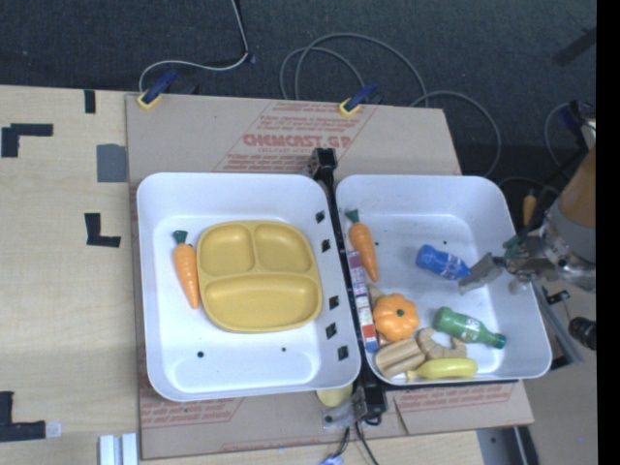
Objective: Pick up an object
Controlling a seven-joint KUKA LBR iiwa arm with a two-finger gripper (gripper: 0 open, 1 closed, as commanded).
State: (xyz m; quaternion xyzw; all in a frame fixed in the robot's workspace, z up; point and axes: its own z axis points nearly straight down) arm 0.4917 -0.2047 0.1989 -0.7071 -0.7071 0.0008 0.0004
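While the gripper (496,267) hangs over the right side of the right bin (426,190), reaching in from the right edge, its fingers look spread apart with nothing between them. Just left of it, inside that bin, lies a blue bottle (442,262), close to the fingertips but apart from them. Below sits a green bottle (467,327) on its side, and along the bin's near edge are a yellow banana (446,367), a tan bread roll (402,356) and an orange pumpkin (395,316). A carrot (362,244) lies by the bin's left wall. The left bin (232,187) holds a yellow divided plate (259,275) with a second carrot (185,271) just beside its left rim. Both bins rest on a cardboard sheet (281,134) on the tabletop (58,289)
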